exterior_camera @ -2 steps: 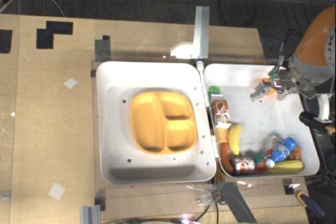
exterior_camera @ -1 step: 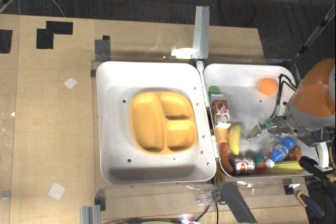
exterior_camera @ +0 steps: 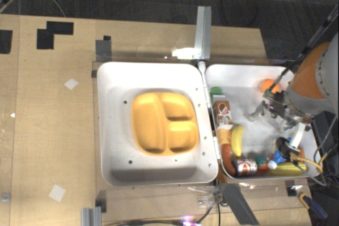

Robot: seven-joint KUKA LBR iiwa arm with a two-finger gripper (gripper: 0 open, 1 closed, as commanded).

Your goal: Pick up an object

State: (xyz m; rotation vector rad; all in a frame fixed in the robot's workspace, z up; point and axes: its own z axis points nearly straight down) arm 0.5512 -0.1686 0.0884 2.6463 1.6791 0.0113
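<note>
Camera view: left bin holds a yellow divided tray. Right bin holds a banana, soda can, brown packet and an orange ball, partly hidden by the arm. Gripper hangs over the bin floor, nothing visibly between its fingers; whether they stand apart or together is unclear.

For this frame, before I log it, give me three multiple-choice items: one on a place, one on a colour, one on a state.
1. Where does the divided tray lie?
A. left bin
B. right bin
C. bare bench

2. What colour is that tray?
A. blue
B. yellow
C. black

3. How does the banana stand to the gripper?
A. between its fingers
B. lying apart in the right bin
C. outside both bins

Answers: 1 A, it sits mid-floor in the left bin. 2 B, its compartments are yellow. 3 B, it lies near the bin's left wall, away from the gripper.
</note>
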